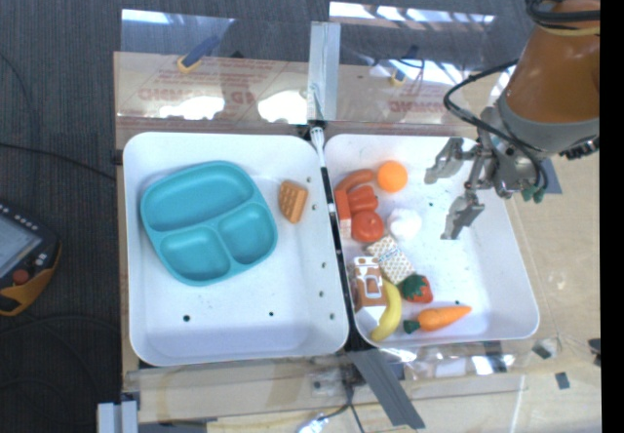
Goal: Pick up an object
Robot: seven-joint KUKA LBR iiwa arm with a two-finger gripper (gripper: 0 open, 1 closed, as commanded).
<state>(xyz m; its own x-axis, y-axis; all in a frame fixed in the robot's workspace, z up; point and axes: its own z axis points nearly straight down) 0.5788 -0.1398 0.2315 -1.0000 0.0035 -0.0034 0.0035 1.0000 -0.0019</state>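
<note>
The grey arm with its orange band reaches in from the right, and its two-finger gripper [454, 189] hangs over the upper right part of the right shallow white bin [507, 270], its fingers [462, 216] spread wide apart with nothing between them. The objects to pick from lie to the claw's left and below it, crowded against the bin's left wall. Nearest is a small white ball [405, 223], just left of the lower finger; a round orange ball [392, 176] sits left of the upper finger. Further left lie a red sausage-like piece [353, 180] and a chunky red plastic pepper [364, 215]. Lower down are a pale checked block [391, 258], a brown and white packet [366, 282], a yellow plastic banana [390, 312], a small red strawberry with green leaves [417, 288] and an orange plastic carrot [439, 317], all well apart from the claw. In the left white bin [195, 324] rest a turquoise divided plate [207, 220] and, beside it to the right, a small orange-brown ridged pastry [292, 199].
</note>
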